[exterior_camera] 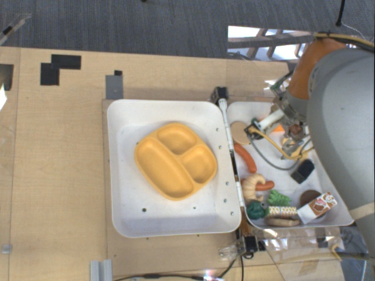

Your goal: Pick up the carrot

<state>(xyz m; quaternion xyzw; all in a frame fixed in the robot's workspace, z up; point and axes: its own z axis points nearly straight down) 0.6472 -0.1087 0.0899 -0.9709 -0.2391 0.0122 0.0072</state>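
Pale wooden bench (53, 174) carries two shallow white bins side by side, with grey carpet beyond its far edge. Nearest the camera, along the right bin's (345, 218) front wall, lie a small carton with a brown-and-white print (317, 207), a dark brown round piece (309, 196), a green leafy toy (279, 199) and a dark teal lump (255, 209). Just behind them sits a tan croissant-like toy (254, 183). Farther in, an orange-red carrot (245, 157) lies slantwise beside the bin's left wall. The left bin (126, 215) holds a yellow three-compartment plate (175, 160). At the right bin's far end the gripper (291, 138) hangs among loose cables, well to the right of the carrot and apart from it; how its jaws stand cannot be made out.
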